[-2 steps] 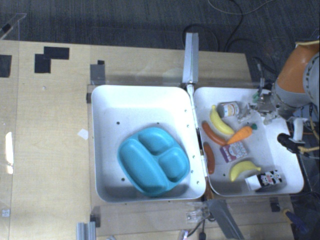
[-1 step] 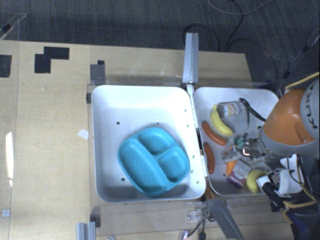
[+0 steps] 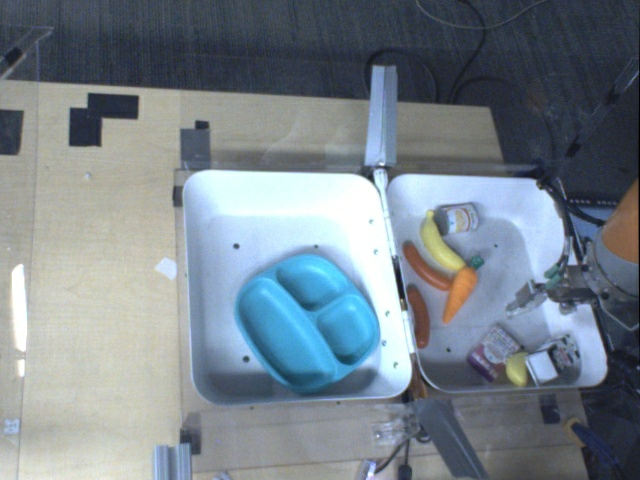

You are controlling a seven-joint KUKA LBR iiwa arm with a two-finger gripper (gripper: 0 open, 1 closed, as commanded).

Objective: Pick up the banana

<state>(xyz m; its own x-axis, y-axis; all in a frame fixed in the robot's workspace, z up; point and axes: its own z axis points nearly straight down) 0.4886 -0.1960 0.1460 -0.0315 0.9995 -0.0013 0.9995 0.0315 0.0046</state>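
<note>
**Ana:** Pale wood makes up the bench (image 3: 100,298), and two shallow white bins sit side by side on it toward its right end. Why is everything crowded into one of them?

**Ben:** My guess is the right bin (image 3: 500,193) is the source bin. The left bin (image 3: 230,208) carries a blue divided tray (image 3: 305,320), three compartments, lying toward the bin's near edge.

**Ana:** And the banana?

**Ben:** The banana (image 3: 440,245) lies flat in the right bin, toward the far left corner, running diagonally. A small jar (image 3: 458,217) touches or nearly touches its far end, a carrot (image 3: 459,290) lies just beside its near end, and a sausage (image 3: 427,267) runs along its left side. A second sausage (image 3: 419,317) lies by the left wall.

**Ana:** So it's hemmed in.

**Ben:** On three sides, I'd judge. A grasp across the middle looks cleanest.

**Ana:** Where's the gripper?

**Ben:** The gripper (image 3: 545,290) hangs over the right side of that bin, well apart from the banana, holding nothing. Whether it is apart or together I cannot tell; it is too small and tangled with cabling.

**Ana:** Anything beneath it?

**Ben:** Nearer the bin's near right corner sit a purple packet (image 3: 490,356), a small yellow lemon-like thing (image 3: 516,370) and a white box (image 3: 542,366). The pick hasn't begun, in my view; the arm must cross leftward first.
</note>
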